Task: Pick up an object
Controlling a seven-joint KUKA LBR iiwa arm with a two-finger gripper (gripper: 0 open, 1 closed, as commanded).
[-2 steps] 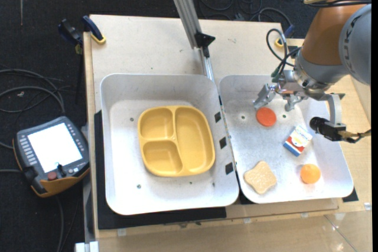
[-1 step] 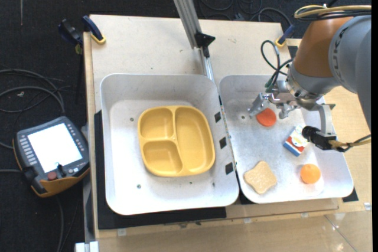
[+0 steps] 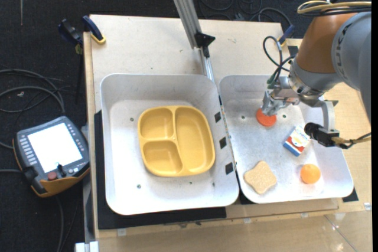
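Gripper lowered onto a small red-orange piece in the right bin

The gripper (image 3: 270,108) stands straight down over the red-orange object (image 3: 266,118), its tip touching or just above the top of it, so the arm seems lined up for a vertical grab. From here I cannot tell whether it is spread or pinching; the wrist hides that. Beside the gripper, toward the arm's base, lies a small carton (image 3: 296,143); nearer the front rim sit an orange ball (image 3: 310,173) and a toast slice (image 3: 260,177), well apart and left alone. The yellow divided tray (image 3: 176,140) rests in the other bin (image 3: 118,97), away from the gripper.
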